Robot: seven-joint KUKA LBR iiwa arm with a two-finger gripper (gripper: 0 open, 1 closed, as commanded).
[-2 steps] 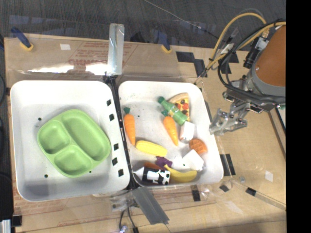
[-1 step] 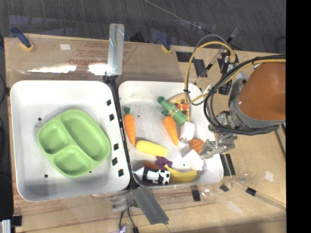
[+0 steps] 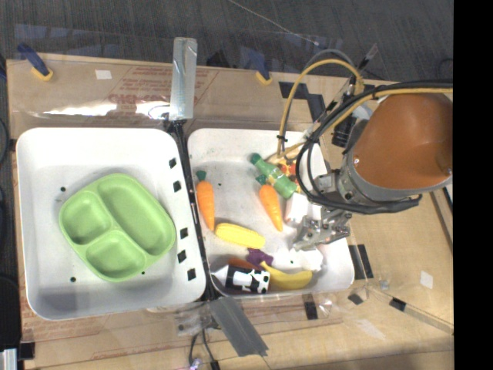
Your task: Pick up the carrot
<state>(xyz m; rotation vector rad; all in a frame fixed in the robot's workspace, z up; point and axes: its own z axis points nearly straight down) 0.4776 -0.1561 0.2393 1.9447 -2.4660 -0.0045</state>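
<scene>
The metal two-finger gripper point(image 3: 317, 233) hangs low in the right white bin point(image 3: 231, 141) — whether spread or closed I cannot tell. Nearest orange plastic carrot point(image 3: 270, 206) lies at its ten o'clock — centre over it, fingers straddling its width.

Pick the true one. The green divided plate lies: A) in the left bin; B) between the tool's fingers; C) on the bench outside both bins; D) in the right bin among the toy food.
A: the plate lies flat on the floor of the left bin, apart from the carrots and other toy food in the right bin.
</scene>
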